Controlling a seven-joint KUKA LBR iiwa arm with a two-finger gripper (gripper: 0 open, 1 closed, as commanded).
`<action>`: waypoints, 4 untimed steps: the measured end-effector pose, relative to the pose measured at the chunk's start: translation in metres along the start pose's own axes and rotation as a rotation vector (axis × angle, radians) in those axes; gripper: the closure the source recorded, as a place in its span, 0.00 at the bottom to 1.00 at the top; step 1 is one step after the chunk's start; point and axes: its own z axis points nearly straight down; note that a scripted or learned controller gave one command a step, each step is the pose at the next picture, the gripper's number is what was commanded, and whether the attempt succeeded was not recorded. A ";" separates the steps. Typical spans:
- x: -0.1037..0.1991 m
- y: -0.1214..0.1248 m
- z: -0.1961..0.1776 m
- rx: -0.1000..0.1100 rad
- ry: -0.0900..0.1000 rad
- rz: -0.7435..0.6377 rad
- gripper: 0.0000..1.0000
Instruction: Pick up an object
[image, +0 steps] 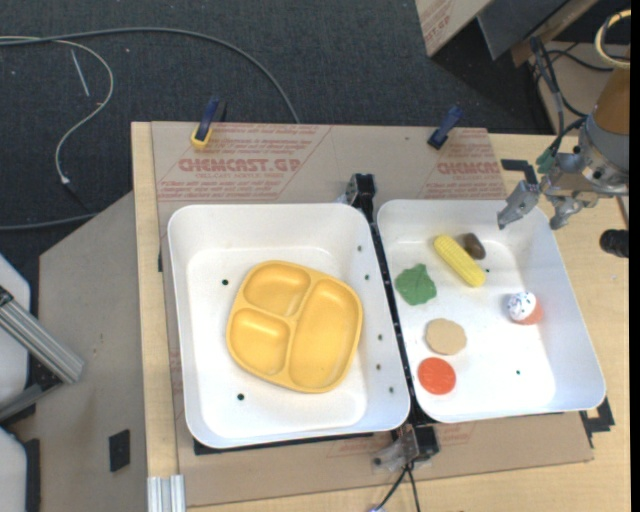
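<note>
Counting six items in my right bin: corn cob, brown lump, green piece, tan disc, red disc, white-orange ball. One yellow tray left. Board reads "CHEMCAST GP". Jaws of gripper apart, clamping nothing.

A flat brown cardboard sheet printed with red lettering covers the bench and serves as the landmark here. Two blue spring clamps pin its far edge, one near the far left corner and one further right. Beyond that edge and to the sheet's left lies dark, speckled carpet floor, where a thin white cable loops across. To the left of the sheet sits a plain grey-brown board, and past it, at the picture's left edge, a slanted silver aluminium rail. Past the sheet's far right corner stands a brown cardboard box. Lighting is even and soft, with faint shadows.
</note>
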 end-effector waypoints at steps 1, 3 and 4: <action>0.001 0.003 -0.010 -0.015 -0.003 -0.004 0.00; 0.004 -0.003 0.112 -0.010 -0.002 -0.003 0.00; 0.005 -0.003 0.124 -0.012 -0.003 -0.005 0.00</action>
